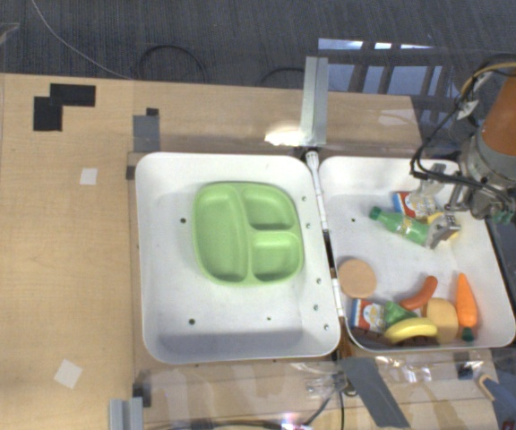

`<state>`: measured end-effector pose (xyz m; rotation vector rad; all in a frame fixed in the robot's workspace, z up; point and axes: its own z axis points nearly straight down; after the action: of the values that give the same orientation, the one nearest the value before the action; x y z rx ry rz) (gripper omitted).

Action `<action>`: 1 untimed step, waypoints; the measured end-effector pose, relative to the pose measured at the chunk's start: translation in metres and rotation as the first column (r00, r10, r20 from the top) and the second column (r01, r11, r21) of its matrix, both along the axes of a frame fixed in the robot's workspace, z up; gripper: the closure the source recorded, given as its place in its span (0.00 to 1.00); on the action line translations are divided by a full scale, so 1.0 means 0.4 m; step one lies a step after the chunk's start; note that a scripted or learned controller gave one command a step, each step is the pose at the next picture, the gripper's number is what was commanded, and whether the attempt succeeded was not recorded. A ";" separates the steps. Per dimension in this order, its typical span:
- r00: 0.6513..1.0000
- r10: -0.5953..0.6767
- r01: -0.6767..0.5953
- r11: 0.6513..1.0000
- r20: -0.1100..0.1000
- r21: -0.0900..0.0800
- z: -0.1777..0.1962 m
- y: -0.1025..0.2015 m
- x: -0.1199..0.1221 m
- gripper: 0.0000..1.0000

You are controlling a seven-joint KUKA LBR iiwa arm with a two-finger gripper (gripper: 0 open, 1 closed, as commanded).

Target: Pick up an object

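Note:
My gripper point(444, 230) hangs over the right bin point(348, 186), at the right end of a green bottle point(399, 224) that lies on its side. Whether it touches the bottle is unclear. Just behind the bottle lies a red and white carton point(408, 203). Lower in the same bin are a tan round disc point(358, 277), a red sausage point(419, 291), an orange carrot point(466, 302), a pale yellow lump point(441, 312), a banana point(409, 331) and a small printed box point(366, 313).
The left bin point(164, 312) holds a green divided plate point(245, 233). A metal divider point(323, 231) runs between the bins. The grey arm with its orange band point(512, 119) and cables overhangs the right bin's far right corner.

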<state>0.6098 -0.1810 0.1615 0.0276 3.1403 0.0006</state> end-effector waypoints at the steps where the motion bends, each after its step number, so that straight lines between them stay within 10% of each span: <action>1: 0.972 0.229 -0.229 0.973 0.042 -0.024 -0.101 -0.055 -0.073 0.00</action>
<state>0.5804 -0.2030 0.1211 -0.3300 3.0782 -0.0273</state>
